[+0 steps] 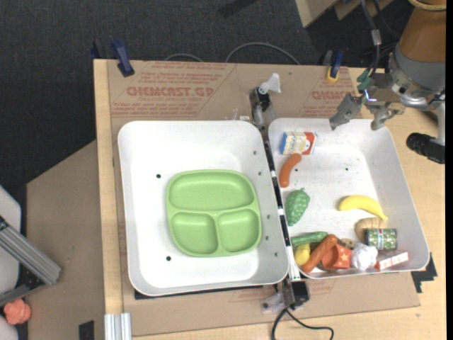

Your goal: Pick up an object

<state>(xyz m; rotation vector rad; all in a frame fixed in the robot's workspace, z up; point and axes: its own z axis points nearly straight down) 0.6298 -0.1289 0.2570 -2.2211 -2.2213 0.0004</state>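
My gripper (362, 117) hangs above the far edge of the right bin (396, 161), its two fingers spread apart with nothing between them. Below it in the bin lie a small milk carton (296, 143), an orange sausage (289, 169), a green textured fruit (297, 206) and a yellow banana (361, 205). At the bin's near end are piled a green pepper (308, 238), a carrot (322, 252), a small can (381, 238) and other toy foods.
The left bin (141, 190) holds a green three-compartment plate (212, 212). A black clamp post (261, 105) stands between the bins at the far side. Cardboard (177, 83) lies under both bins.
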